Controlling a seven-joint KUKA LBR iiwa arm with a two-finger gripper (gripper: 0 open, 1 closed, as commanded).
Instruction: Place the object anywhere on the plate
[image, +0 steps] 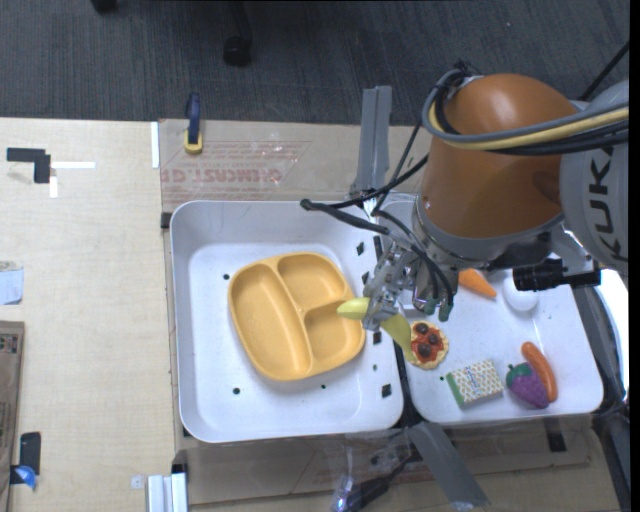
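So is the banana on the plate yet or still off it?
Mostly off. The banana sits under the gripper, one tip over the yellow plate's right rim, the rest over the bin edges. Resting or lifted: cannot tell.

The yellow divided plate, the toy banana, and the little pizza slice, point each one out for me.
Yellow divided plastic plate (285, 330): camera view, floor of its large left compartment.
Yellow toy banana (353, 309): camera view, its left tip over the plate's right rim.
Small toy pizza slice with red toppings (429, 345): camera view, its topped centre.

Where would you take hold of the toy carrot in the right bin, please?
Grip the carrot across its narrow orange body, mid-length, coming straight down from above. It lies flat near the bin's far edge, partly under the arm, so a side approach looks blocked.
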